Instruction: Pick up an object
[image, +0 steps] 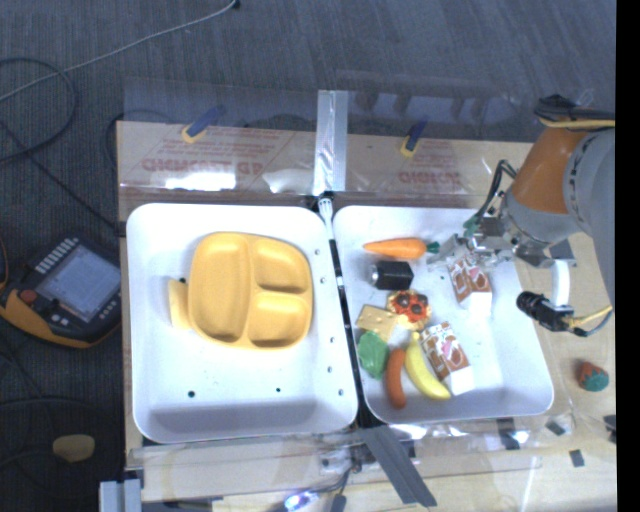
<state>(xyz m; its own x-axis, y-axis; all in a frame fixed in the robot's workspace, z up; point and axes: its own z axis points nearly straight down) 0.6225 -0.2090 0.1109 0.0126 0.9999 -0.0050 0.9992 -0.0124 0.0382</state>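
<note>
The right bin (510, 360) holds several toy foods. An orange carrot (395, 246) lies at its back, with a black block (392, 273) just in front of it. A small red-and-white carton (470, 282) lies right of those. My gripper (476, 242) hangs over the bin's back right, just above and behind that carton, right of the carrot's green tip. Nothing shows between its fingers. Further forward lie a flower-shaped piece (408, 303), a cheese wedge (375, 318), a green pepper (372, 352), a sausage (396, 378), a banana (425, 372) and a bigger carton (447, 355).
The left bin (230, 400) holds a yellow divided tray (250, 288) with a pale yellow piece (177, 303) at its left edge. A raised rim (340, 300) divides the two bins. A small red and green toy (592, 376) lies on the bench outside the right bin.
</note>
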